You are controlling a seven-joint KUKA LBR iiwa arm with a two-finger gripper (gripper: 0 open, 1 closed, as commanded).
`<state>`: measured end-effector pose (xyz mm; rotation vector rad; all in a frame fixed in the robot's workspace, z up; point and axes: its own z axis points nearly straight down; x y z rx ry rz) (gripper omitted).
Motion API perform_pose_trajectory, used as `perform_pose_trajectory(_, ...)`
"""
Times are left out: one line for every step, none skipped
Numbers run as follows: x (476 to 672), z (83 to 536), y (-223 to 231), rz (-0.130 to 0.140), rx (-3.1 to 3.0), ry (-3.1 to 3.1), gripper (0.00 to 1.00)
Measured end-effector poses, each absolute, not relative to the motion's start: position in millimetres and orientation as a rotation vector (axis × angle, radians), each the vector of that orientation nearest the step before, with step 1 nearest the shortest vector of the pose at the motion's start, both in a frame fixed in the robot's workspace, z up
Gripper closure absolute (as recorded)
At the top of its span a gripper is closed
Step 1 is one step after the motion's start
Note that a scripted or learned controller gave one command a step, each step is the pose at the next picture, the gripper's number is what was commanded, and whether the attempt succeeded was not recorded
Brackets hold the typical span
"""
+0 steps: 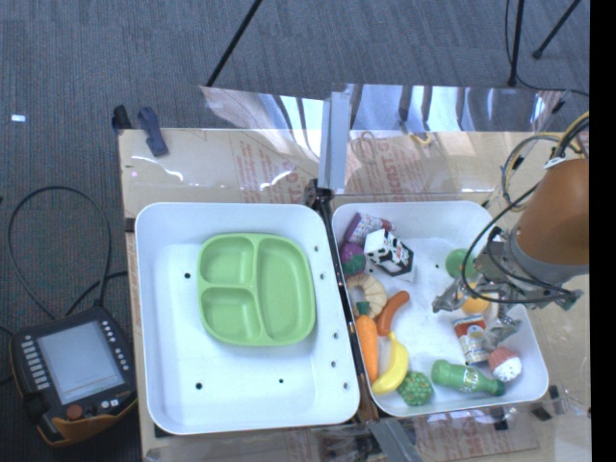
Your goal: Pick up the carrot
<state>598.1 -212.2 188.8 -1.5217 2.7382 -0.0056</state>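
the pincer (478,308) hangs low over the right side of the right bin (433,218), amid a can and a small orange thing; i cannot tell how it is set or if it grips anything. the carrot (368,346) lies by that bin's left wall, beside the banana (391,367). it looks light, stiff and smooth; its thick middle seems best.

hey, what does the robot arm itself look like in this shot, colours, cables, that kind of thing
The arm enters from the right with a rounded orange section, and a grey ring beneath it. Thin black cables loop around the wrist, along with a yellowish one near the top. Below hangs the gripper, built from dull grey metal parts.
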Motion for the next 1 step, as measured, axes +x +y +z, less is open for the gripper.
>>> perform_pose_trajectory(564.2, 97.0, -213.2, 0.005, -1.228, 2.894, 0.0)
